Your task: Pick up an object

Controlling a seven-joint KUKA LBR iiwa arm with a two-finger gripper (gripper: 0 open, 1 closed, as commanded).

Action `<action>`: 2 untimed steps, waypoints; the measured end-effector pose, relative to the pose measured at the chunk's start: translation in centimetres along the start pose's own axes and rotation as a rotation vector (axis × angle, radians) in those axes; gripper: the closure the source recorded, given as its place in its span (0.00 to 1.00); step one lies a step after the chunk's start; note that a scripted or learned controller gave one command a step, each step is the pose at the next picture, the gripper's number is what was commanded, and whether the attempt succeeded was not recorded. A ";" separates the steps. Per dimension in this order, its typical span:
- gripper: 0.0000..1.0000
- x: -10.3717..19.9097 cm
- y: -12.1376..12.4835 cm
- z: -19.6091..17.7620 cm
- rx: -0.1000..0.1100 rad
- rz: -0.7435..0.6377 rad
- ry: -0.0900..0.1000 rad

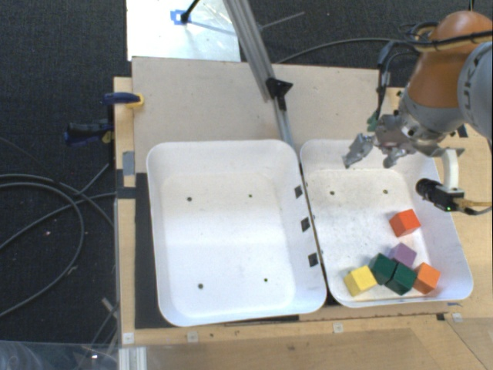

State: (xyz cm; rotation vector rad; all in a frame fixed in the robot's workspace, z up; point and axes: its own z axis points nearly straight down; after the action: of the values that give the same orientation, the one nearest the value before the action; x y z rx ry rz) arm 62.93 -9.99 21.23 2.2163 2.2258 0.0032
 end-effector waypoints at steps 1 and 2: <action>0.00 -3.9 -5.2 -2.4 0.001 0.007 -0.002; 0.00 -10.7 -5.4 10.8 0.007 0.006 -0.002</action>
State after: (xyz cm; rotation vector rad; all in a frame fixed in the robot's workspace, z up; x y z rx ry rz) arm 57.56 -20.65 10.44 2.2256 2.2214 -0.0066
